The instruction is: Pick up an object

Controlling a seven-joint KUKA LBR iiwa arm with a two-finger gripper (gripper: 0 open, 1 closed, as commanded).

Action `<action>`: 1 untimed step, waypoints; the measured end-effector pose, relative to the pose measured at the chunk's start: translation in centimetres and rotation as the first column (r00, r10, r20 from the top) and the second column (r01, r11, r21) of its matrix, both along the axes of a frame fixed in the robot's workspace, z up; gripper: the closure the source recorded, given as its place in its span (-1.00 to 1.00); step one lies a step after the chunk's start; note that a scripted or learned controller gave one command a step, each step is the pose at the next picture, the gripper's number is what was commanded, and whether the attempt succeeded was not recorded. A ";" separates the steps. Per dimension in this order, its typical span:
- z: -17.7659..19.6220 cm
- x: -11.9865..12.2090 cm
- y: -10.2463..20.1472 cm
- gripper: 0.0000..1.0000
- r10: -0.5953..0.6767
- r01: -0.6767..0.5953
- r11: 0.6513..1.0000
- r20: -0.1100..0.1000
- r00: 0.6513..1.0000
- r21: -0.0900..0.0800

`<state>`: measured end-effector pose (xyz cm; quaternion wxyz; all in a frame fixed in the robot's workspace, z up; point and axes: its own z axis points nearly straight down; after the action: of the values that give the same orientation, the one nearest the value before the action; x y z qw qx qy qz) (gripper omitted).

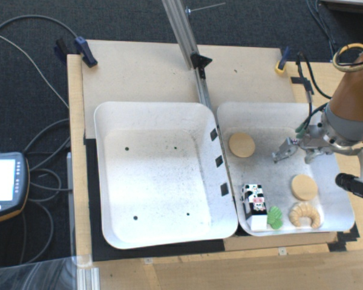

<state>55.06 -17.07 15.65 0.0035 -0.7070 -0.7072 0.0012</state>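
Bench top, two white bins side by side. The left bin [151, 174] has bare speckled floor with a few dark dots. The right bin [266, 125] carries everything loose.

Arm comes in from the right, orange band above the wrist, grey body below. The gripper [285, 152] hangs over the right bin's middle, pointing left. Nothing visible between its tips; whether it is spread or closed, cannot tell at this angle.

Objects in the right bin:
- Tan round disc [242, 144], up near the divider, left of the gripper and apart from it.
- Second tan disc [304, 186], below and right of the gripper, close under the wrist.
- Croissant-shaped piece [305, 215], just below that second disc, near the bin's front rim.
- Small box with black-and-white print [254, 199], front left part of the bin, near the divider.
- Green piece [274, 217], just beside the box's lower end.

Around the bins: a metal rail [183, 29] runs at a slant from the top down to the gap between the bins. Blue clamp [85, 50] at the board's far left corner. A handheld screen unit [5, 186] sits off the bench at left, with grey cables trailing over the dark floor.
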 end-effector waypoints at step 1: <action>-6.3 0.1 -0.1 -1.00 0.000 0.000 1.000 -0.001 1.000 0.000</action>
<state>55.19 -17.22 9.34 0.0040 -0.7070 -0.7072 0.0017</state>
